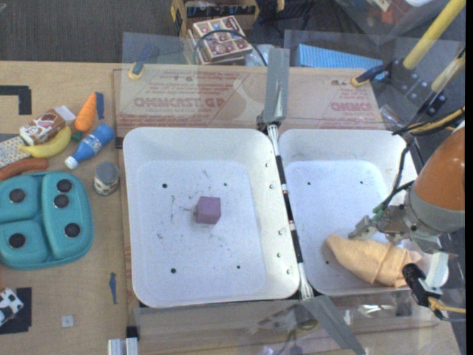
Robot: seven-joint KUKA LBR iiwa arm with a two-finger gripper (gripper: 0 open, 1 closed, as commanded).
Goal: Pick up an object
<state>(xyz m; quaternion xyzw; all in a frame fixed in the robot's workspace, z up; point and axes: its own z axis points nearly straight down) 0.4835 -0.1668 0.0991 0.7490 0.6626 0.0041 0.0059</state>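
The hand (384,224) is being seen at the near right corner of the right bin (341,145), hanging below the orange band of the arm (442,187), and its state cannot be told from the view, since the wrist is covering much of it. Just below and to the left of the hand, a pale tan bread-like piece (363,259) is lying on the floor of the right bin, stretched along the near wall; whether it is being touched by the hand cannot be told. Well away to the left of the hand, across the divider between the two bins, a small purple cube (208,210) is resting near the middle of the left bin (148,148), apart from every wall. Farther left again, outside the bins, a teal tray (44,220) with dark round spots is lying on the tabletop (59,80), with a small grey can (106,177) just beside it toward the hand. Beyond the tray, a banana (44,146), a blue and white bottle (89,146) and an orange carrot (87,112) are being seen close together. Behind the bins, well beyond the hand, an open cardboard box (214,6) is standing.
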